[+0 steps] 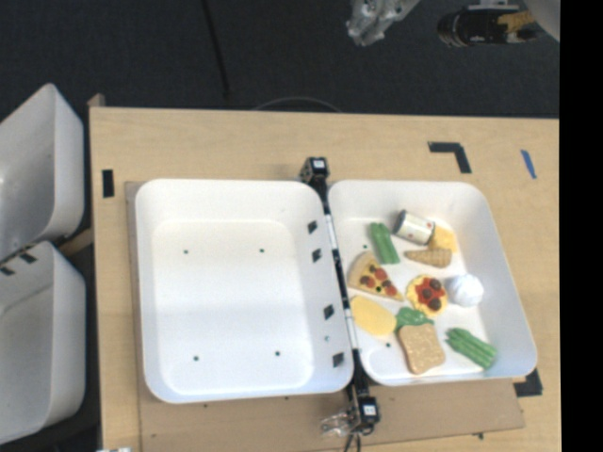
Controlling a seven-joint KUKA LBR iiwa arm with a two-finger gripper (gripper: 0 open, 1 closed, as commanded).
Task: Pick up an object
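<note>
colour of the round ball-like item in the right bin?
White ball, seen in the camera view, near the right bin's right wall.

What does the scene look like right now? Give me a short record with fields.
pincer: raised beyond the bench's far edge, nothing seen in it
left bin: white
right bin: white, holds the toy food
items: pizza slice, bread slice, white ball, small can, green pod
task status: no object picked yet

The gripper (372, 26) hangs high beyond the far edge of the bench (236, 139), well back from it, pointing downward. The arm's (490, 22) orange-banded wrist sits just right of it.
</note>
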